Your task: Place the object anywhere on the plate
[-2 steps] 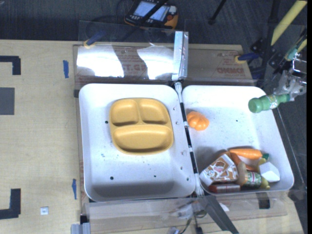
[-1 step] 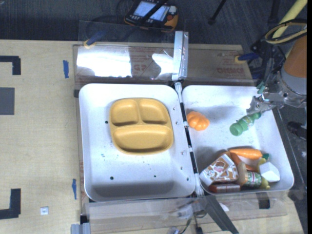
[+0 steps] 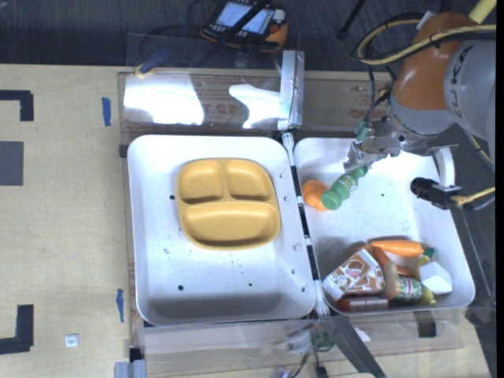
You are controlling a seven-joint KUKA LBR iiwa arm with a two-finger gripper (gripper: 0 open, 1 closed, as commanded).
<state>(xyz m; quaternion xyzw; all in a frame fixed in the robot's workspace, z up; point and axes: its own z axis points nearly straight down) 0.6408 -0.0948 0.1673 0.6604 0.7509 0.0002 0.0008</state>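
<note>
Two shallow white bins sit side by side on the bench, meeting at a raised ridge down the middle. The left bin holds a yellow plate with three compartments, set toward the far half of the bin; bare white floor lies all around it, widest along the near side, and the plate stands clear of every wall. The right bin is more crowded: a heap of things fills its near corner, among them an orange carrot, a brown-and-white carton and a small bottle with a yellow end, lying against one another. The far half of that bin has open floor, apart from what lies by the ridge. The gripper reaches in from the right, low over the far part of the right bin, and its fingers are closed on the upper end of a green bottle, which hangs tilted down and to the left from them. The bottle's lower end lies just beside a small orange ball that rests close against the middle ridge; whether the two touch cannot be told. The bottle is on the right bin's side of the ridge, well apart from the plate, with the ridge between them.
</note>
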